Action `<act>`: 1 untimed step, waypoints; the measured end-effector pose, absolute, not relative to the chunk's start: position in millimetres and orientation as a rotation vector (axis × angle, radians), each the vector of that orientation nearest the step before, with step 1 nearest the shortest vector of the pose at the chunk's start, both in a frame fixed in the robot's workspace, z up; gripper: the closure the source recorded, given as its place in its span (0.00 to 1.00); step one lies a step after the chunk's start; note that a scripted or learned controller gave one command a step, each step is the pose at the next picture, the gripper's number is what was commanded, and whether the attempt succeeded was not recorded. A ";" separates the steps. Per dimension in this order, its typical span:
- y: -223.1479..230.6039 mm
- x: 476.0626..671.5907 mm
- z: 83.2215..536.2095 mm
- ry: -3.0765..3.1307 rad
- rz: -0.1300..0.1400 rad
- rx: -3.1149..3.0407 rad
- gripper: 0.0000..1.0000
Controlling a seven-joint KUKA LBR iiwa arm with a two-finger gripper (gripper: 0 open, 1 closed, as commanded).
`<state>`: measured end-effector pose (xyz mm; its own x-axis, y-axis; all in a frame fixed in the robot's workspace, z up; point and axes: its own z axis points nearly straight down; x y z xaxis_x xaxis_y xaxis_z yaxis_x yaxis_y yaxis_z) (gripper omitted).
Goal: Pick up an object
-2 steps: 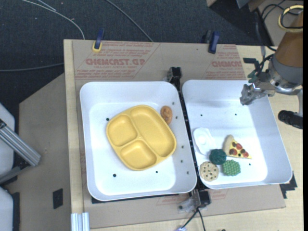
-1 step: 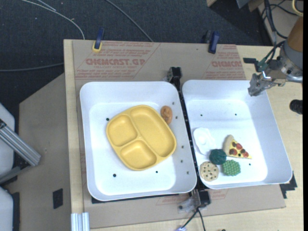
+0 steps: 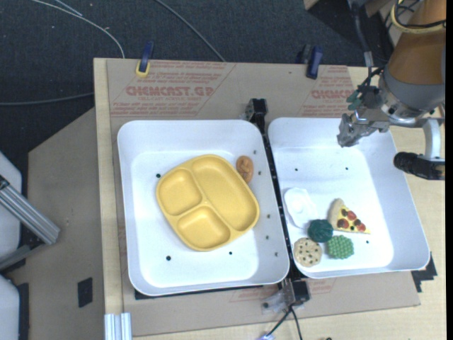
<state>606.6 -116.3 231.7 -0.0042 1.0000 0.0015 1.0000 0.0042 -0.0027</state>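
The arm comes in from the right, its pincer hanging over the far end of the right bin, near that bin's top rim; whether its tips are spread or pressed together I cannot tell, and nothing shows between them. The things to pick lie well apart from it, gathered at the near end of the same bin: a white piece by the left wall, a pizza slice to its right, a dark green broccoli-like lump just beside the slice, a lighter green knobbly piece touching or nearly touching the dark one, and a round cookie at the front left.

The left bin holds a yellow divided tray, set at a slant, with three compartments. A small brown item sits just beside the tray's upper right edge. Both bins rest on a desk covered in printed cardboard, held by a yellow clip and a blue clamp along the far edge
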 end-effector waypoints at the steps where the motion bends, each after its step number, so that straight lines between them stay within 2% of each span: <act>1: -63.7 612.0 238.6 -2.227 -0.002 -2.217 1.00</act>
